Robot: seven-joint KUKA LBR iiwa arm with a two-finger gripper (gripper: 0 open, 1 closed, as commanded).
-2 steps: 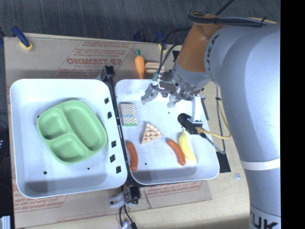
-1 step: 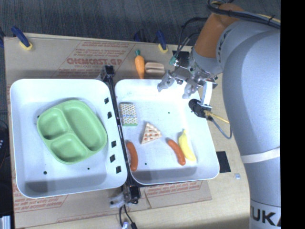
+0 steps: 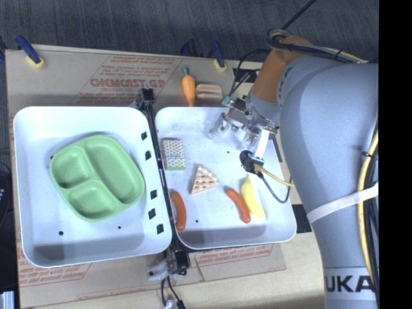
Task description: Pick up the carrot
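Note:
The orange carrot with a green top lies outside the bins, on the cardboard just beyond the right bin's far rim. My gripper hangs over the far part of the right bin, to the right of and nearer than the carrot, and apart from it. Its fingers stand open with nothing between them.
A tan bread-like piece lies right beside the carrot. The right bin holds a patterned block, a pizza-slice toy, two sausages and a yellow banana. A green divided plate sits in the left bin.

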